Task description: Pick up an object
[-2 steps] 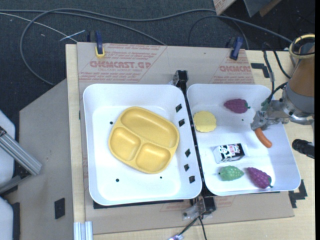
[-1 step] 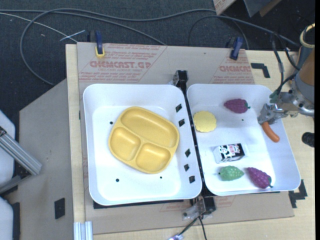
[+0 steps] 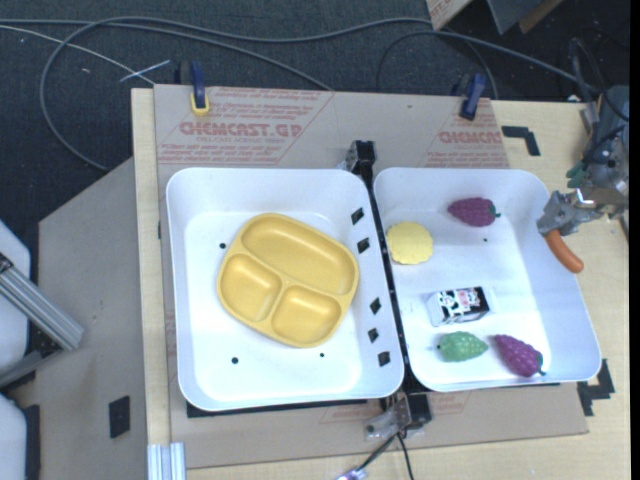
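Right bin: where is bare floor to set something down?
In the right bin, bare floor lies between the yellow disc and the upper purple piece, and right of the small carton. The front is crowded by the green piece and the lower purple piece.

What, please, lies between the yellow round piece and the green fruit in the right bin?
In the camera view, a small black-and-white carton lies between the yellow piece and the green fruit, slightly to their right.
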`<state>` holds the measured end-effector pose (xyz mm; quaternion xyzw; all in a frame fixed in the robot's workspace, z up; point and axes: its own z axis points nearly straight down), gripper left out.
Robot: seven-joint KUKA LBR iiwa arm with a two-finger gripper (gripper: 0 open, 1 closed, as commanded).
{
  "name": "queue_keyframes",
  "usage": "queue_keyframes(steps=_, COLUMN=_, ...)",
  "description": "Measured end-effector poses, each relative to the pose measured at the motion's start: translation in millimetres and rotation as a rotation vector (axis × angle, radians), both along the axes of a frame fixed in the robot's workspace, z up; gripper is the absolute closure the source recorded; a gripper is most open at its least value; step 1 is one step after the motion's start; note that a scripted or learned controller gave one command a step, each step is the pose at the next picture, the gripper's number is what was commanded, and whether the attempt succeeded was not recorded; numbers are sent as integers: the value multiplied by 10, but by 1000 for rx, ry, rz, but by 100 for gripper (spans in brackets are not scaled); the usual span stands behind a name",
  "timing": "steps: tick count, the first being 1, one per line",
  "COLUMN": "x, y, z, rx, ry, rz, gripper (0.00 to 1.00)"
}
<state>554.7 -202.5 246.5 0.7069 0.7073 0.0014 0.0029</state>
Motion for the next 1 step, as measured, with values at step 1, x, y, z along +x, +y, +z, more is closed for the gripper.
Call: queue_keyframes(steps=1, x=255, y=440, z=27, rx=3, ry=3, rz=6, gripper=100)
